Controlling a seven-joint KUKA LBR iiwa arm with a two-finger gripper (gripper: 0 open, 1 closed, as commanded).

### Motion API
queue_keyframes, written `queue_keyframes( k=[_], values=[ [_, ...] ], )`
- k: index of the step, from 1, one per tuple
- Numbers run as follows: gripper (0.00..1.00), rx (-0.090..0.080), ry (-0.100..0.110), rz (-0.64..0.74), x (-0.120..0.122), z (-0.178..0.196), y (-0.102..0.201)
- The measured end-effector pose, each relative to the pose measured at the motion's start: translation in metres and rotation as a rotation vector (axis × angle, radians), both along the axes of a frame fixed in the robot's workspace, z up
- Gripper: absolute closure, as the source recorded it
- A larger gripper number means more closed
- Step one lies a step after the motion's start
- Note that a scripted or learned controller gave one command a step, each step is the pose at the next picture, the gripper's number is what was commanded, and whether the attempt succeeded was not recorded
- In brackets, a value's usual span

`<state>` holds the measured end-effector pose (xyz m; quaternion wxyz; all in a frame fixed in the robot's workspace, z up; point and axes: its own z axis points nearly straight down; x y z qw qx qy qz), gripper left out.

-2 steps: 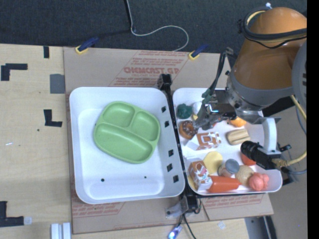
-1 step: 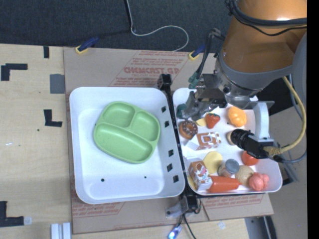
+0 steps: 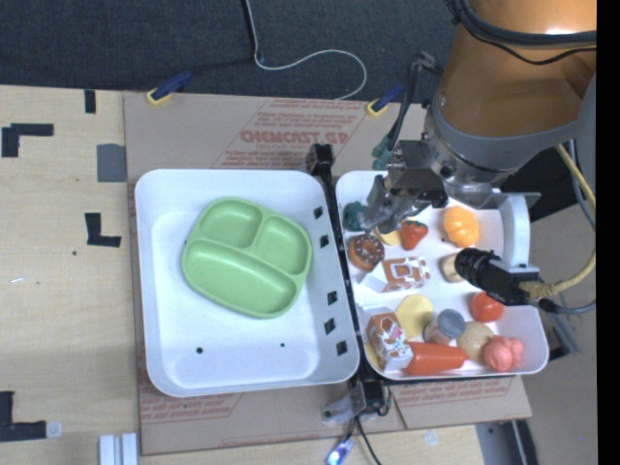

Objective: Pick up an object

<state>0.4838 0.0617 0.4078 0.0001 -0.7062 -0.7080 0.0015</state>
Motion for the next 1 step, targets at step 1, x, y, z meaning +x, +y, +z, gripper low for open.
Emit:
queue_keyframes(
  k=[1],
  values=[
    [1.0,-0.001,0.001,0.001,0.0001,0.0095,0.0002]
  ],
)
